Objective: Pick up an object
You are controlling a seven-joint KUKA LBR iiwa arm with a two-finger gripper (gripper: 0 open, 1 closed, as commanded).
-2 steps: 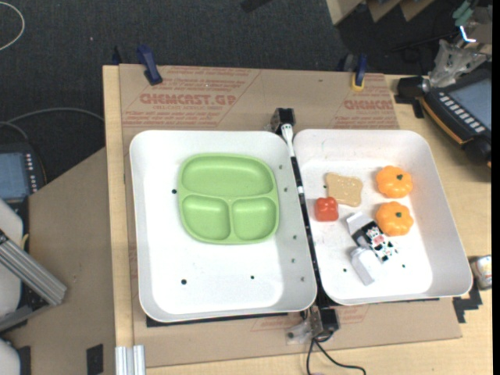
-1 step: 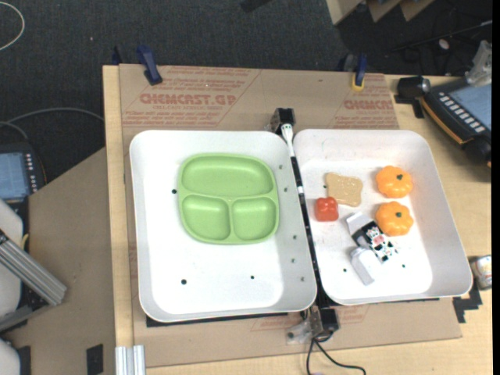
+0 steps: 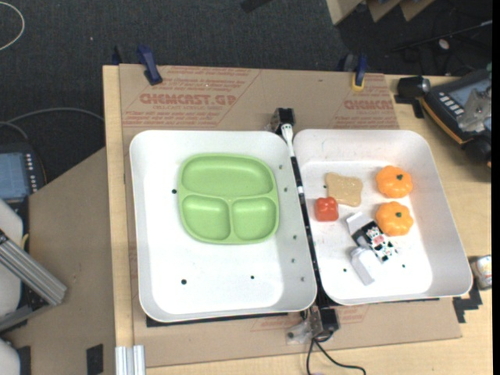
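We see a green divided plate [image 3: 229, 198] at centre-left and two orange pumpkins [image 3: 394, 182] at right; the hand's state we cannot tell.

Pale green divided plate [image 3: 228, 198] in the white left bin [image 3: 156, 280]; two orange pumpkins [image 3: 394, 181], tan toast [image 3: 344, 188], red block [image 3: 326, 208] in the white right bin [image 3: 437, 248].

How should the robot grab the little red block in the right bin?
Probably from straight above, fingers closing on the left and lower sides of the red block. Those sides face bare bin floor, while the tan toast piece sits close at its upper right.
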